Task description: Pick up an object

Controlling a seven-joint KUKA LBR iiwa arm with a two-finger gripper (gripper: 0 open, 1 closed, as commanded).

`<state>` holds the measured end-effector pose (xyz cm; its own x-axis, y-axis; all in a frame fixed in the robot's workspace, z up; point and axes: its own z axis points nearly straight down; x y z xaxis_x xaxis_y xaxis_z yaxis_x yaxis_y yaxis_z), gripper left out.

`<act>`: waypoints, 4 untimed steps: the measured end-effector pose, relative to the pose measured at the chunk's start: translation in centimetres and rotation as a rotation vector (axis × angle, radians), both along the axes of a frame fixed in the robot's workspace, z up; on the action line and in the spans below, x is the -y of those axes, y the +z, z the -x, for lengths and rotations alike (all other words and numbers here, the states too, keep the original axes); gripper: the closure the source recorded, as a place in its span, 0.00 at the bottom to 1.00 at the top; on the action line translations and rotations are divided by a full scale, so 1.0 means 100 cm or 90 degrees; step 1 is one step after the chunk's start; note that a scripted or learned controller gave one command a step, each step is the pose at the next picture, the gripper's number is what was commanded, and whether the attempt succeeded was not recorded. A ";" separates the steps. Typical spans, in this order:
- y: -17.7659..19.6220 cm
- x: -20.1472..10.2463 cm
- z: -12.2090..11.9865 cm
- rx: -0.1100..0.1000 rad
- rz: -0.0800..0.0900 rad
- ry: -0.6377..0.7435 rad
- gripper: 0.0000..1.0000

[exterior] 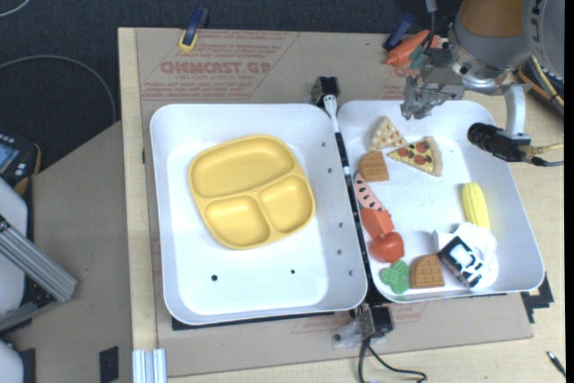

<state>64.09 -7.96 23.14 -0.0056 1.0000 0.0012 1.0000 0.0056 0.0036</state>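
Pizza lies in right bin, just below-left of claw, long axis running left-right with crust at right; cracker sits nearer still; claw hangs over bin's far edge, spread or pinched: cannot tell.

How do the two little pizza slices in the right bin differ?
The upper pizza slice is pale with a criss-cross pattern; the lower pizza slice carries red and green toppings. The upper one looks smaller, and lies nearer the bin's far rim. Both are toy wedges lying flat, close together.
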 end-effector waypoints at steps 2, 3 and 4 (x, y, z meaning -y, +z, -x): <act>0.005 -0.099 -0.021 0.001 0.000 0.000 1.00; 0.003 -0.098 -0.018 -0.002 0.001 -0.003 1.00; -0.014 -0.095 -0.026 -0.003 0.001 -0.003 1.00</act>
